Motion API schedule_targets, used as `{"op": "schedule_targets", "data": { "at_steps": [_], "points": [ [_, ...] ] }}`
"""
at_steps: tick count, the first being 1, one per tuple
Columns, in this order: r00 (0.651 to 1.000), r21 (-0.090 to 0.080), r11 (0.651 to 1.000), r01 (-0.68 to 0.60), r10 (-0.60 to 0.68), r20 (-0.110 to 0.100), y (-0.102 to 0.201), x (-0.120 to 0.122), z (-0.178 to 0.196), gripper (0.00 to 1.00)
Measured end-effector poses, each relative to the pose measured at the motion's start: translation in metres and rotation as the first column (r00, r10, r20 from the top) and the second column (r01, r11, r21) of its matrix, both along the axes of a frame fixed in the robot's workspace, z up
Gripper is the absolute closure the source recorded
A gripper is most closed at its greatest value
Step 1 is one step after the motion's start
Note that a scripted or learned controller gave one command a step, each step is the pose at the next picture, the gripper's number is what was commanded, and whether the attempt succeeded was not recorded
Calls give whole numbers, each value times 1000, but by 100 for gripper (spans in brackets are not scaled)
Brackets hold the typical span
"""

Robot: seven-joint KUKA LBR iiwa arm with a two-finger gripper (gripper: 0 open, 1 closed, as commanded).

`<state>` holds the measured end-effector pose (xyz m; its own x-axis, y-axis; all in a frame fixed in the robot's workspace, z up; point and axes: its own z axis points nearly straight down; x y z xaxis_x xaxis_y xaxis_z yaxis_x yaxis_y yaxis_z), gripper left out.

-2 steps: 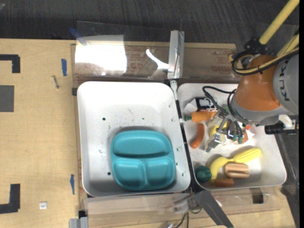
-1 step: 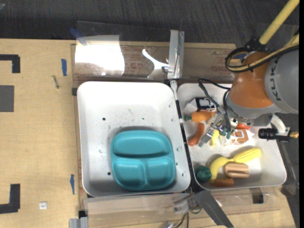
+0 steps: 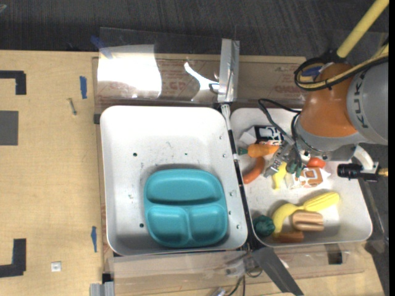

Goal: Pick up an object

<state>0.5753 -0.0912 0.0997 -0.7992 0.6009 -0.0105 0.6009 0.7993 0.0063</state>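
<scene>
The hand (image 3: pixel 285 160) hangs low over the orange plastic carrot (image 3: pixel 254 173) in the right white bin (image 3: pixel 364 217), seemingly to grab it; its grip I cannot tell

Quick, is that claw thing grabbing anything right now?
Gripper: low in the right bin among the toy food; grip cannot be told.
</scene>
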Motion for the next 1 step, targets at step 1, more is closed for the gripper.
{"op": "schedule_targets", "data": {
  "at_steps": [1],
  "points": [
    [973, 4, 973, 231, -231, -5, 80, -20, 87, 100]
  ]
}}
